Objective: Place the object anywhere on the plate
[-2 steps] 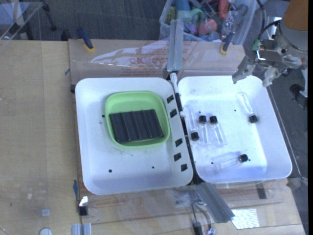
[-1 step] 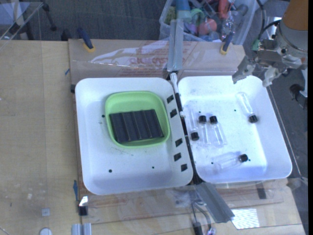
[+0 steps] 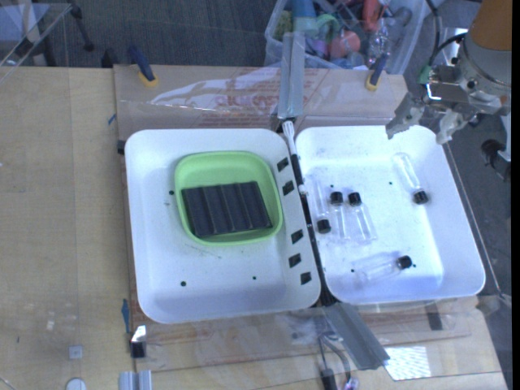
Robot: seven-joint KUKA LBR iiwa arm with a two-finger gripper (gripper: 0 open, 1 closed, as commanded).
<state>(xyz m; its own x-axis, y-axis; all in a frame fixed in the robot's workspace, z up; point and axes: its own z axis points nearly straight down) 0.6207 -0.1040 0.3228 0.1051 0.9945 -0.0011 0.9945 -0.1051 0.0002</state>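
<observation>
A green square plate (image 3: 191, 171) lies in the left bin (image 3: 154, 242). A dark grey ridged slab (image 3: 226, 208) rests flat on the plate. Several clear vials with black caps lie in the right bin (image 3: 455, 250): one (image 3: 406, 173) near the back right, a cluster (image 3: 345, 211) by the divider, and one (image 3: 380, 266) toward the front. My gripper (image 3: 422, 128) hangs above the back right edge of the right bin, open, with nothing between its fingers (image 3: 400, 123). It is well apart from the vials and the plate.
A clear tub of colourful toys (image 3: 345, 15) stands behind the bins. A metal bar (image 3: 290, 80) runs back from the divider between the bins. Crumpled clear plastic (image 3: 219, 96) lies behind the left bin. Bare wooden bench (image 3: 57, 218) lies to the left.
</observation>
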